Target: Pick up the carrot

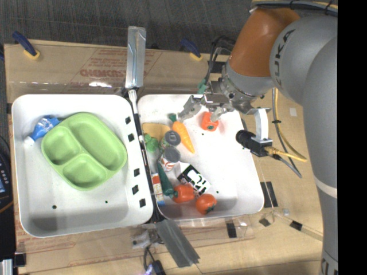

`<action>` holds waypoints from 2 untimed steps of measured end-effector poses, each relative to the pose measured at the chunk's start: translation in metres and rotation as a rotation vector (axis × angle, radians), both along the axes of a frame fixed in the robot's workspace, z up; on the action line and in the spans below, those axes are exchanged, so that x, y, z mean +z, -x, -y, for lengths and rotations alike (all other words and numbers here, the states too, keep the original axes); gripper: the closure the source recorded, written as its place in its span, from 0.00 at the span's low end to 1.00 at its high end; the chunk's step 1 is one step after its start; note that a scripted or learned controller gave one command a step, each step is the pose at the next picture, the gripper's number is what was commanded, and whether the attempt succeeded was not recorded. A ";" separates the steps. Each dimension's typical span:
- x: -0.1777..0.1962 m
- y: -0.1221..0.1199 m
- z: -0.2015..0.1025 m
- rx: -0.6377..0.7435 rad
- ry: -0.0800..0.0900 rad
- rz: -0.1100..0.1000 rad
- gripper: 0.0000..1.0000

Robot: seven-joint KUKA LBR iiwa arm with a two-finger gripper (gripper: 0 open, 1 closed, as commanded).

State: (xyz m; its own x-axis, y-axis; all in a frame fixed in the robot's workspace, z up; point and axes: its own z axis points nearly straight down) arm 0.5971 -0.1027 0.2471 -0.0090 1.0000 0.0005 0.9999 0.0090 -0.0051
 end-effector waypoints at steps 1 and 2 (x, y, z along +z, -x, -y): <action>-0.154 -0.029 0.011 0.085 0.001 0.002 0.00; -0.144 -0.029 0.011 0.089 0.001 0.001 1.00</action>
